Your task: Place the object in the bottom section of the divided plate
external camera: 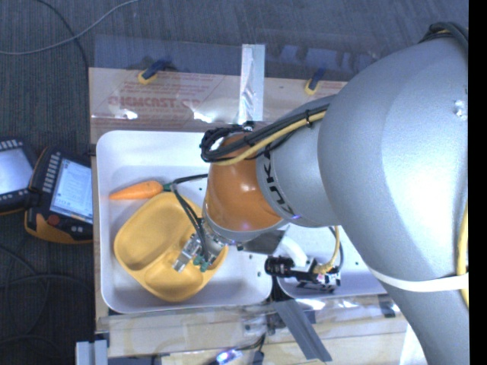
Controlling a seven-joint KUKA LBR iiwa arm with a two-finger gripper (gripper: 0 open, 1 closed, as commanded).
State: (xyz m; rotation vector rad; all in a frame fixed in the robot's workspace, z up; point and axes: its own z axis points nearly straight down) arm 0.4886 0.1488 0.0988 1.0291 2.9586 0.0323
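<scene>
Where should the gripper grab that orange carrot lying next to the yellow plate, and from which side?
Grip the orange carrot across its thick middle, coming straight down from above. It lies flat and lengthwise in the left white bin, its right end against the yellow divided plate, so the fingers should straddle its long sides.

A single fixed camera hangs above the bench and looks down at a slant. The shallow white plastic left bin (106, 204) lies at about 8 o'clock from centre. The bulky grey arm with its orange band (236, 196) enters from 3 o'clock, close to the lens, covering most of the right half. Dark grey carpet (46, 67) runs from 9 to 12 o'clock, beyond the bench edge.
</scene>
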